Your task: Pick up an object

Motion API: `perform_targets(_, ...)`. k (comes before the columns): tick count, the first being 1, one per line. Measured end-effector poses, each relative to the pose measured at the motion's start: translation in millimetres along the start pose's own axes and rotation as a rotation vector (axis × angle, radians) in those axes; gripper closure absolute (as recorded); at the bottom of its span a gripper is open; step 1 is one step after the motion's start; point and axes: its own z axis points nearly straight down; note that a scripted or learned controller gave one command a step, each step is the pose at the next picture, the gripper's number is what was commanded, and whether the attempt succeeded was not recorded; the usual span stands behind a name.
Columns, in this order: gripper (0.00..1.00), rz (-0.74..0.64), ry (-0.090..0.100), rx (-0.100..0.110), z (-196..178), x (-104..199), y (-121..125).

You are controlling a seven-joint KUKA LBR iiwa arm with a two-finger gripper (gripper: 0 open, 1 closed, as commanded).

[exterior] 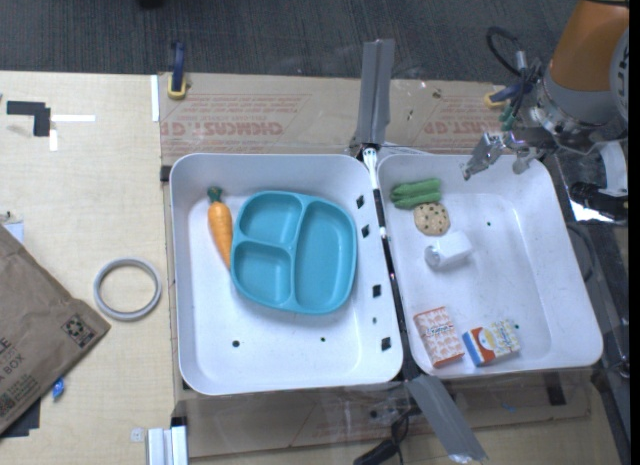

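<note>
I see 2 white bins on the table. The jaws point(497, 156) hang over the far rim of the right bin point(560, 253), parted a little, with nothing between them. Below them in that bin lie a green pod point(416, 191), a cookie point(432, 218), a white block point(449, 250) and 2 small cartons point(438, 337) (nearest me). The left bin point(200, 333) holds a blue divided plate point(296, 251) with a carrot point(220, 228) beside it.
</note>
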Motion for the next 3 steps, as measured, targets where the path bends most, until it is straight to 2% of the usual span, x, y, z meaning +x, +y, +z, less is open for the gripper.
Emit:
perform_targets(1,0.00,0.000,0.000,0.000,0.1,0.0,0.0)
perform_targets(2,0.00,-0.428,0.002,0.001,93.4,58.4,-6.5)
perform_targets(3,0.00,-0.351,0.002,0.001,105.4,52.7,-7.1)
